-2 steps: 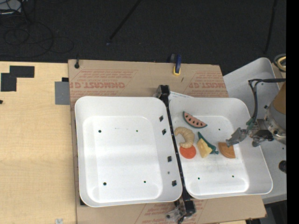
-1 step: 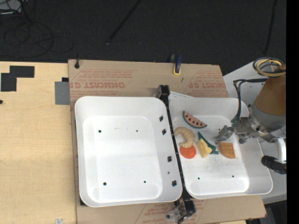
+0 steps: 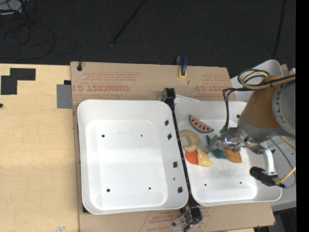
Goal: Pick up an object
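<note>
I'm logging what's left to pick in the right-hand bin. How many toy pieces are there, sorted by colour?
Red-brown slice: 1
Tan curl: 1
Red piece: 1
Yellow piece: 1
Orange piece: 1
Green piece: 1, partly hidden beneath the gripper
Total: 6

The scene is viewed by one fixed camera set above the tabletop, angled downward at a slant. Both white bins are framed from moderate distance, and the arm is seen entering from the right.

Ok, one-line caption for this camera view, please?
Gripper low in the right bin amid toy food, near a watermelon slice and a croissant.
</note>
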Robot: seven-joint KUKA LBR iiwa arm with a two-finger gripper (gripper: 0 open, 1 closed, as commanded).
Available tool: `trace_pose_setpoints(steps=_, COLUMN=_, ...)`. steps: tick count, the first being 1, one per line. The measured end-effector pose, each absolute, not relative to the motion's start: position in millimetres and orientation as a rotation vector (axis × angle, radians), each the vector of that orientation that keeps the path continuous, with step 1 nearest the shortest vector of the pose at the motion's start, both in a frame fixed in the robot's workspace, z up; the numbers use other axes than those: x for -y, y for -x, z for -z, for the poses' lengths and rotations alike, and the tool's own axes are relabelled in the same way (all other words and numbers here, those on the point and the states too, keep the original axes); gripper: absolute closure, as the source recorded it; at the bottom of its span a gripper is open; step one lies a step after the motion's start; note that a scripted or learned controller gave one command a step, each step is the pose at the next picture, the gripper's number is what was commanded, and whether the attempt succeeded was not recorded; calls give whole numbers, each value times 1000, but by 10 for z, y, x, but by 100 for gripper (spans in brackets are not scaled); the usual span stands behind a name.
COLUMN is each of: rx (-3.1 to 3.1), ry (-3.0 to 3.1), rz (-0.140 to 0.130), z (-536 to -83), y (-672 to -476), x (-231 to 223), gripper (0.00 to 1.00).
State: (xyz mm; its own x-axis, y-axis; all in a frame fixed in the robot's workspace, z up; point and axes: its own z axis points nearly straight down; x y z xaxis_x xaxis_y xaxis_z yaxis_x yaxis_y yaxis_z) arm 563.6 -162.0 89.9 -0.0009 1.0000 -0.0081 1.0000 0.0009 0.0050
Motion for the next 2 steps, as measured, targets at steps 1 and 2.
trace_pose_setpoints(steps=1, rx=-2210, ry=-2216, rz=-3, z=-1044, y=-5653, x=1646, gripper=100)
trace_pose_setpoints(steps=2, rx=-2228, ry=-2221, rz=-1, z=-1310, y=-5528, x=1145, gripper=100)
